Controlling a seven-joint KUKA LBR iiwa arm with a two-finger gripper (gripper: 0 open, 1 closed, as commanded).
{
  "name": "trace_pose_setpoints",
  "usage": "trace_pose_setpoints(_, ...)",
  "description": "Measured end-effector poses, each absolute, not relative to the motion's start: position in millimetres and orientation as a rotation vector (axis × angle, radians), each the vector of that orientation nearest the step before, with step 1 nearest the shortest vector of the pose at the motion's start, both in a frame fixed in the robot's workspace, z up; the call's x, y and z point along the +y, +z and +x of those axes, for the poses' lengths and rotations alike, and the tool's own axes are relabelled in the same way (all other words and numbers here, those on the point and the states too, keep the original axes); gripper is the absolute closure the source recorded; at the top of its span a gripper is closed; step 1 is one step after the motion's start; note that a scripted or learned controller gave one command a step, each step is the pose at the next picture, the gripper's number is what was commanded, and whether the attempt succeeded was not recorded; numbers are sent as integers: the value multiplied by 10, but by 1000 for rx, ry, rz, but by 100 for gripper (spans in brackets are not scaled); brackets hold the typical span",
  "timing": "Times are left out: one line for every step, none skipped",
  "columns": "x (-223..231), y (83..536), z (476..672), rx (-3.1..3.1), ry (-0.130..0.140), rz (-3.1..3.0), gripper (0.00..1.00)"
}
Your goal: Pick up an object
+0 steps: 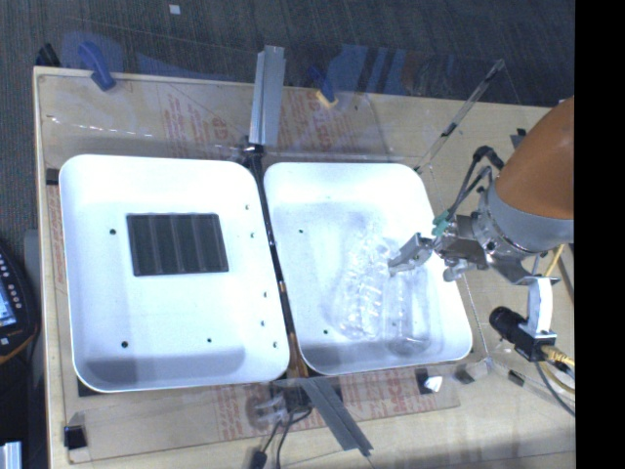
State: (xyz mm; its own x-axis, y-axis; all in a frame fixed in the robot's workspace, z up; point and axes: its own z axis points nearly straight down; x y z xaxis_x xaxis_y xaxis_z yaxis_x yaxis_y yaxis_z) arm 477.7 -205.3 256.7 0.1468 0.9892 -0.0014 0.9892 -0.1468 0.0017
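Camera view, from above and at a slant. Item one: the desk, pale with red printing, bearing two shallow white bins side by side. Item two: the left bin, which holds one dark ribbed rectangular pad lying flat in its upper half, well apart from me. Item three: the right bin, which holds a clear plastic object, transparent and crinkled, hard to outline against the white floor; it lies in the bin's right half, running from mid-bin toward the near wall. Item four: my arm, grey with the orange band, entering from the right. Item five: my end effector, over the right bin's right side, its tip directly above or at the upper part of the clear plastic object. Whether its fingers are apart or together I cannot tell at this size. Whether the tip touches the plastic I also cannot tell. Status, as I judge it: approach made, grasp unconfirmed, nothing visibly lifted; the object lies on the bin floor. Left to do: secure the plastic, raise it clear of the bin.
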Motion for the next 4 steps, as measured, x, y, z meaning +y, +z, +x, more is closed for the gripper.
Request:
trace_pose_setpoints(-2073,2937,4773,2011,0,2413,0)
trace_pose_setpoints(-1530,3161,4913,2129,1,2307,0)
trace_pose_setpoints(-2067,2775,4986,1954,-4,2465,0)
trace_pose_setpoints(-2008,3314,4808,1904,1,2498,0)
